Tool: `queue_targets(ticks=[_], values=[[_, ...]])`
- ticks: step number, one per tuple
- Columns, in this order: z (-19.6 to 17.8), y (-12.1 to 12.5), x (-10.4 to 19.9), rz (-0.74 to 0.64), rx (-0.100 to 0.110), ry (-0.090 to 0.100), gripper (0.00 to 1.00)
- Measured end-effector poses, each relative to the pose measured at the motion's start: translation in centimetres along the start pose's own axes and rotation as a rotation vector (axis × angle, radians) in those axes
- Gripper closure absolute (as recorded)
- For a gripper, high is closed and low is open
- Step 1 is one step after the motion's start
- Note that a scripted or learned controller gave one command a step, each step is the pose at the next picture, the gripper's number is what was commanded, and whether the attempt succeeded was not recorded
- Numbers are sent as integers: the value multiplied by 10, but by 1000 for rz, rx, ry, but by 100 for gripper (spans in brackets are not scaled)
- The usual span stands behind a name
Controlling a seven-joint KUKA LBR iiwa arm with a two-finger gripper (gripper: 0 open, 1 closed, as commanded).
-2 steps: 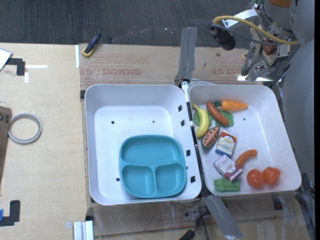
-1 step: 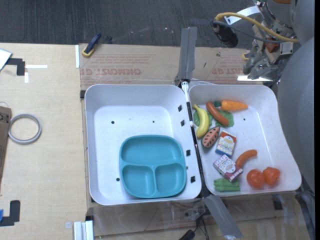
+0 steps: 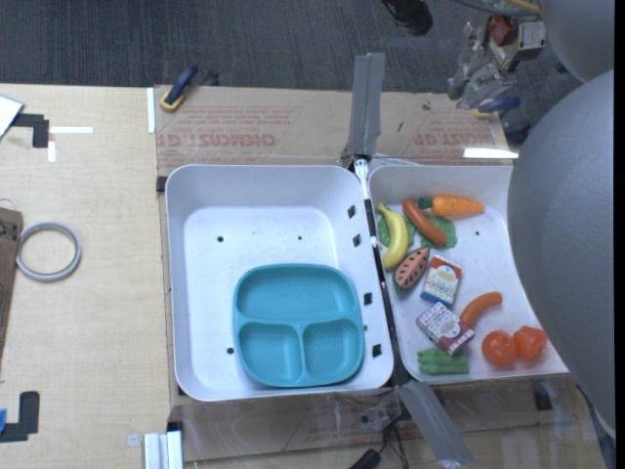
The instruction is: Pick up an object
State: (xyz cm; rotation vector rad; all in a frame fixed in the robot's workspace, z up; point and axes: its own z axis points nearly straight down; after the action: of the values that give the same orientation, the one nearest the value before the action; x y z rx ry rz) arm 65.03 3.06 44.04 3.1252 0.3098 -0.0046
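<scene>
Toy foods crowd the right white bin [image 3: 493, 225]: a yellow banana [image 3: 393, 236] along the dividing wall, a red sausage [image 3: 423, 222] and an orange carrot [image 3: 457, 205] near the far rim, a watermelon slice [image 3: 412, 267], two small printed cartons [image 3: 441, 283] [image 3: 445, 327], a second sausage [image 3: 479, 308], a green piece [image 3: 442, 362] at the near edge and two red tomatoes [image 3: 514, 347] in the near right corner. Bare white floor shows between the carrot and the cartons. The gripper [image 3: 480, 78] hangs above the brown cardboard [image 3: 254, 130] beyond the bin's far rim, well apart from every toy; whether it is open or closed cannot be told. The grey arm [image 3: 571, 252] overhangs the bin's right side. In the left bin [image 3: 195, 223], a smooth teal three-compartment plate [image 3: 298, 323] sits toward the near wall, with open floor behind it. A tape roll [image 3: 46, 250] lies on the wooden bench [image 3: 88, 360].
</scene>
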Motion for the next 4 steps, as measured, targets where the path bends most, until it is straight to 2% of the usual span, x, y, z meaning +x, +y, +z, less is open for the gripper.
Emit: queue_targets(ticks=[1,2,3,4], values=[[0,-28,7,0,0,0,100],[0,68,-27,-3,0,-3,100],[1,17,1,-44,-1,-1,100],[0,2,0,-8,0,-1,100]])
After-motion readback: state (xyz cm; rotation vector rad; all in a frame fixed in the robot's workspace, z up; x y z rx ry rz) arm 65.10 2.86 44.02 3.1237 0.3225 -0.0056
